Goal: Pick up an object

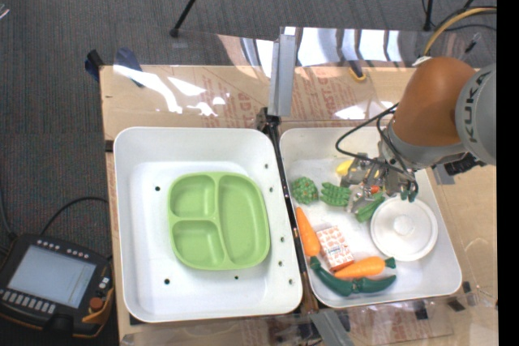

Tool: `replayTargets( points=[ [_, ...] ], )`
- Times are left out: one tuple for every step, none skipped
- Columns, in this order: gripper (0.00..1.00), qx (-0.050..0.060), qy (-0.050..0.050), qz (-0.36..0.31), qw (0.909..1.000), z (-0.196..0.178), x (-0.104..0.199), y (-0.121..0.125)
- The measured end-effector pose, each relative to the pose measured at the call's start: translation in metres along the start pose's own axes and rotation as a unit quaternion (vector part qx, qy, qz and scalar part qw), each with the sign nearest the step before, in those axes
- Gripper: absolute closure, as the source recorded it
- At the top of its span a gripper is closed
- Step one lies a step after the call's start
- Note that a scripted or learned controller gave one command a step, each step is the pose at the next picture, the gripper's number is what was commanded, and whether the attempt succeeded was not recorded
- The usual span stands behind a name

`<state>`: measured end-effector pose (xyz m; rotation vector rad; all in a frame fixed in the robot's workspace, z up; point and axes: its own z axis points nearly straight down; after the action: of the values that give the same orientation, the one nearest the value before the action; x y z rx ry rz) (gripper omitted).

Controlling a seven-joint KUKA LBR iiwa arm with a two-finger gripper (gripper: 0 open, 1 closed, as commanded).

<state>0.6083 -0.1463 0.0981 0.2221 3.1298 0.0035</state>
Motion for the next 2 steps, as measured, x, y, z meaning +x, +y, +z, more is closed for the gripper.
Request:
replayTargets(
  points=[
    [1.00,0.000,0.002,0.036,0.9994,0.010,0.001,0.013],
    [1.00,0.001,0.001,0.171,0.9853,0.010,-0.021,0.068]
  ],
)
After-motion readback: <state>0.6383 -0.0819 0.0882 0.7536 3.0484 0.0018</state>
